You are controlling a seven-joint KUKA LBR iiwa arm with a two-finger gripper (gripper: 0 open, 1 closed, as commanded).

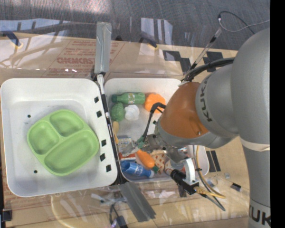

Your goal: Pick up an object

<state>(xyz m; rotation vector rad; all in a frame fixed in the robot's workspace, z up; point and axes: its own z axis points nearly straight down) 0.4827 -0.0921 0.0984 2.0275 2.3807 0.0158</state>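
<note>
While the grey arm (228,103) hangs over the cluttered right-hand white bin (133,84), a green sectioned plastic plate (62,141) lies in the left bin (19,94).

Robot lab: KUKA arm (228,103), taped cardboard bench (47,56), white bins (9,127), cables (237,20)

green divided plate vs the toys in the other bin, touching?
Apart. The camera view shows the green three-compartment plastic plate lying alone in the left white bin, with both bin walls between it and the toy pile in the right white bin.
</note>
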